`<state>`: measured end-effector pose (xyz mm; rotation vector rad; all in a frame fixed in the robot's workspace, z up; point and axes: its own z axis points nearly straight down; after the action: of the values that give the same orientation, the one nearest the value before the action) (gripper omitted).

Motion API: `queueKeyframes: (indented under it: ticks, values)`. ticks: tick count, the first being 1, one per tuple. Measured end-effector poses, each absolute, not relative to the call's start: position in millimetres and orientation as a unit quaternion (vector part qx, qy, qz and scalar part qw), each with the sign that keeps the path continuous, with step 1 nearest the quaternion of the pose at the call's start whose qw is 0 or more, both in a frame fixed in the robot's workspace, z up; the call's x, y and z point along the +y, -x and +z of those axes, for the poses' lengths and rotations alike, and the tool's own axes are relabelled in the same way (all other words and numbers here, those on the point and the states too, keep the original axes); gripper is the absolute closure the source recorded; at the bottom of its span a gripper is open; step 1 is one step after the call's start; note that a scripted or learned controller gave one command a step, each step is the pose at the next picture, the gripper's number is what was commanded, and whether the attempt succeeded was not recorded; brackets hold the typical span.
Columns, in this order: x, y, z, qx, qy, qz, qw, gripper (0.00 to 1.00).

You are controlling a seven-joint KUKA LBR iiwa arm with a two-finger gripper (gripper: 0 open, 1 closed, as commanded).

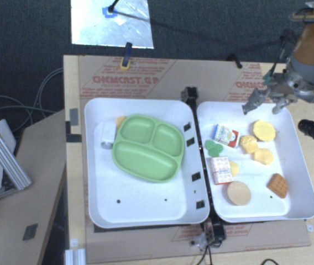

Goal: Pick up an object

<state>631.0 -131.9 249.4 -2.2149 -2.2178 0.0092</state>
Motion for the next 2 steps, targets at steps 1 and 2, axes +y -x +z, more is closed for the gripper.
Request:
queueKeyframes:
  ticks: [1, 2]
  values:
    - [-132, -633.1, 256, -0.708, 0.706, -0.0003, -0.001, 0.00]
    - [-142, -632.1, 206, -0.707, 0.707, 0.0006, 0.001, 0.00]
